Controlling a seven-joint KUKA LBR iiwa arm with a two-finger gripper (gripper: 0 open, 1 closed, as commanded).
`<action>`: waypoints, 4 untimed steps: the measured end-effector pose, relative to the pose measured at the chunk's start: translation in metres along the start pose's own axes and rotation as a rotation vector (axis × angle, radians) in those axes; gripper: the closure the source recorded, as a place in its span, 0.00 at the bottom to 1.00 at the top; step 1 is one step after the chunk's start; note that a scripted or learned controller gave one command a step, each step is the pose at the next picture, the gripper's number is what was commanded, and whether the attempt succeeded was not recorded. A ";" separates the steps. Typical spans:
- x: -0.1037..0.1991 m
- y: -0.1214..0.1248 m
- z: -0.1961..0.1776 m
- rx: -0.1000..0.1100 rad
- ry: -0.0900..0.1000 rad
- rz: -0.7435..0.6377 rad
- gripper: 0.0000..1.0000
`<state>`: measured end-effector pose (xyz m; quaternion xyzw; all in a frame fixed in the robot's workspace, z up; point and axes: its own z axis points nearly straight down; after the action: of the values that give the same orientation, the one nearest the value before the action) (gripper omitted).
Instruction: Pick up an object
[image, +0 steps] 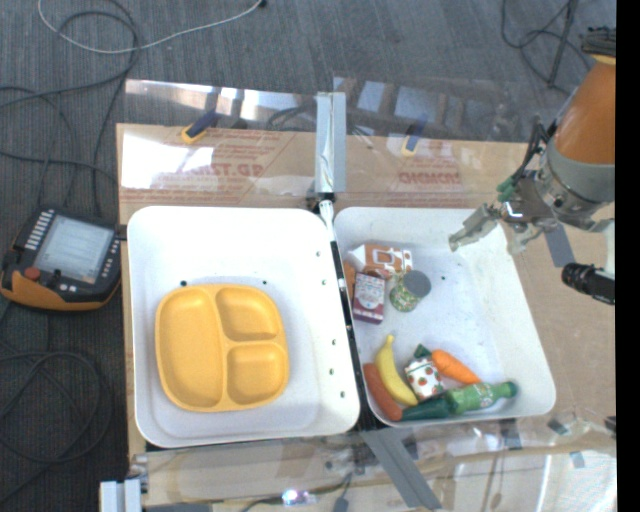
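Best pick: small toy carrot (455, 367) near front of right bin (505, 300), light, hard, a bit slippery, so squeeze across fat middle; tool (480, 228) open, holding nothing, above bin's back edge.

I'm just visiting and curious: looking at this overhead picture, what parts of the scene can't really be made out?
- Arm: cut off by the top and right edges of the camera view.
- Small cartons in the right bin: labels too small to read.
- Pile at that bin's front, banana, carrot, green bottle: items overlap, hiding what lies beneath.
- Handheld screen: display too blurred to read.
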<state>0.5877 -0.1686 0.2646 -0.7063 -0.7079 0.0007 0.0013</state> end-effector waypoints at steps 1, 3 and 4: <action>0.029 0.062 -0.039 -0.003 -0.004 -0.288 0.00; 0.037 0.023 0.168 -0.024 -0.007 -0.451 0.00; 0.038 0.023 0.160 -0.023 -0.006 -0.451 1.00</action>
<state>0.6097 -0.1309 0.1045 -0.5300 -0.8479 -0.0054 -0.0087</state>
